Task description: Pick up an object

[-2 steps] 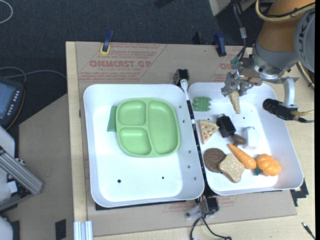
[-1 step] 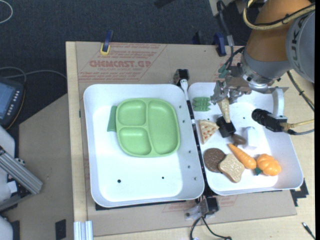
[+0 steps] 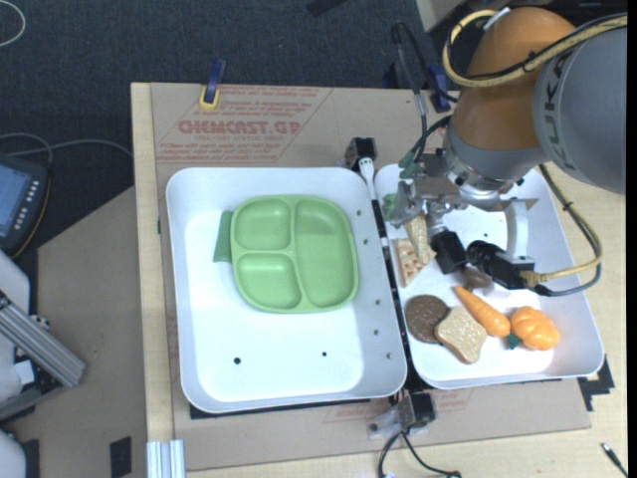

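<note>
- The arm (image 3: 587, 88) is a thick grey cylinder with a smooth, rounded casing.
- Dark letters run along the grey casing near its orange end; they are too partial to read.
- A broad, glossy orange band (image 3: 503, 78) bulges like a dome above the wrist.
- A yellow-and-black cable (image 3: 478, 28) loops over the top of the orange band.
- Below the band sits a round silver flange (image 3: 478, 179).
- The gripper (image 3: 418, 212) is a cluster of metal and black parts with small green bits and thin wires.
- A black cable (image 3: 567, 267) curves out from the wrist.
</note>
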Controlling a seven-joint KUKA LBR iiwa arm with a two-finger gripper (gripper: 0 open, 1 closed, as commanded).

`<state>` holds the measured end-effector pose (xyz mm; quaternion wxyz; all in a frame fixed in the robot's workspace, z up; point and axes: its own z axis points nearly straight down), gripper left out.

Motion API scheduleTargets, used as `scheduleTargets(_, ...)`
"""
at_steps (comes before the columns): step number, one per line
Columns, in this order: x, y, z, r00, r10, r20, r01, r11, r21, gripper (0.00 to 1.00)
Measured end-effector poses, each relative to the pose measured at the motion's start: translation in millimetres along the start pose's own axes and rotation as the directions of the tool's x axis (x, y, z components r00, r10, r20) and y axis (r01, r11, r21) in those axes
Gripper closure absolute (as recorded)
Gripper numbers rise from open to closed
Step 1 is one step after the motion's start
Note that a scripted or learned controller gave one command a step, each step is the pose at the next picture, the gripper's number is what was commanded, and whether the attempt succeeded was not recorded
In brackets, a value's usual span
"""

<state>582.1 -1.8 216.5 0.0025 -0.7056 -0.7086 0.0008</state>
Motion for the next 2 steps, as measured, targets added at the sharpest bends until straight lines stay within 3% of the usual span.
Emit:
scheduleTargets(1,39,-31,-2,1.000,0.001,0.001,-0.001,1.000,0.000,1.00)
scheduleTargets(2,58,-22,-13,1.000,0.001,0.001,-0.001,1.000,-0.006,1.00)
